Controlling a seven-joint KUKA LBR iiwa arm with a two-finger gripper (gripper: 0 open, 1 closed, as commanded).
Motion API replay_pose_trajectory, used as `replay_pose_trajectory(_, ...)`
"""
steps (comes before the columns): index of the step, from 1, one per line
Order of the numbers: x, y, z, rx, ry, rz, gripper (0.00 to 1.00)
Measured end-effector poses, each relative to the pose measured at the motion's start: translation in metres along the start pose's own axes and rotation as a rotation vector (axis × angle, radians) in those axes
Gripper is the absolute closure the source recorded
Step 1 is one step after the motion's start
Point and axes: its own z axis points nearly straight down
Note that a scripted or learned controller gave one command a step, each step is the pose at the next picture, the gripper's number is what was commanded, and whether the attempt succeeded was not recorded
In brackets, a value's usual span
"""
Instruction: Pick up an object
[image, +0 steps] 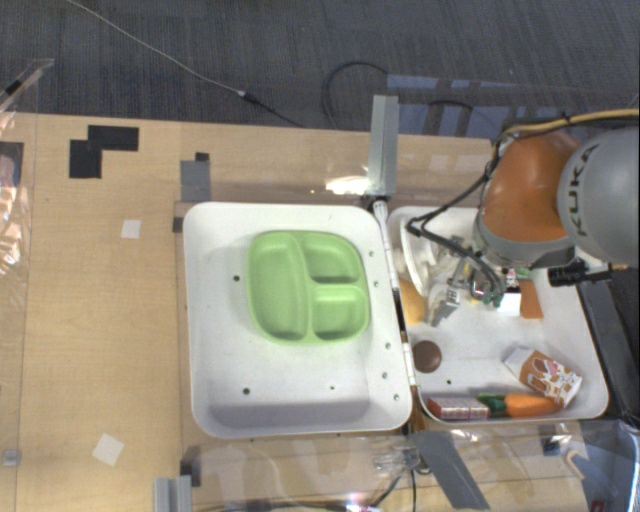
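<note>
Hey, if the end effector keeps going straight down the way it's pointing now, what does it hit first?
Most likely bare floor of the right bin. The end effector points down and slightly left, and the brown round object lies just beyond its tip, so it might clip that instead. Depth is hard to judge from this view.

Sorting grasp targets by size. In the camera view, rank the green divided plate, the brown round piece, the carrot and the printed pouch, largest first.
1. green divided plate
2. printed pouch
3. carrot, thinner than the pouch, close to it in length, so their order is unsure
4. brown round piece
</note>
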Motion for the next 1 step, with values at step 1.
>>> replay_pose_trajectory(1, -0.0015, 0.0001, 0.0004, -0.002, 0.005, 0.074, 0.0)
